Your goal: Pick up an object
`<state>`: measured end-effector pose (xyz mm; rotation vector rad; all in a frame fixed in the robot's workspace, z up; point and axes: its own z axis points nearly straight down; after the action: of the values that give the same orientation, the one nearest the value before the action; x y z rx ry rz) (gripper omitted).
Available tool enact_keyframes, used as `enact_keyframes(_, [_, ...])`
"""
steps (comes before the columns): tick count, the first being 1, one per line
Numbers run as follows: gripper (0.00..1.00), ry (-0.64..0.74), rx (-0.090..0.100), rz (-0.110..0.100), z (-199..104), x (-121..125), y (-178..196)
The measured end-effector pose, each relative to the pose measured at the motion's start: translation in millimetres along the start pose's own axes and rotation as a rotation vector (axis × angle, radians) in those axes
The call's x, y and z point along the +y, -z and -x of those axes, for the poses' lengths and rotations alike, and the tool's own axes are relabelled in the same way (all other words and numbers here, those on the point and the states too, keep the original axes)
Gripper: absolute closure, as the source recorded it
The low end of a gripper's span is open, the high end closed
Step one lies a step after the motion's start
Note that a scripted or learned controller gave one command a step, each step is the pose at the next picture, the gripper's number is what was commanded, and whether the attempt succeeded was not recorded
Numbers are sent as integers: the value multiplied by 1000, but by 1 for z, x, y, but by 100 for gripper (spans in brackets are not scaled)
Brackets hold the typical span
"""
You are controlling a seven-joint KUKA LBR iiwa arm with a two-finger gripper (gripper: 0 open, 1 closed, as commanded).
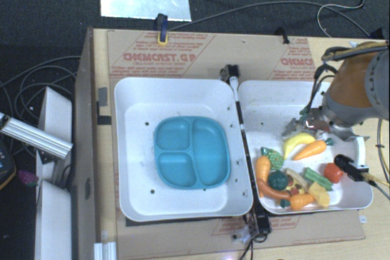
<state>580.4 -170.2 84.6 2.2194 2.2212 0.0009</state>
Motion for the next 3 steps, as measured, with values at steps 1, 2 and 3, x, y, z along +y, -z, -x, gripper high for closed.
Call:
enact_keyframes(1, [100, 2, 0, 3, 0, 1, 11])
enact_keyframes(2, [0, 2, 0, 3, 0, 1, 11])
enact_keyframes(3, [0, 3, 0, 1, 36, 82, 1])
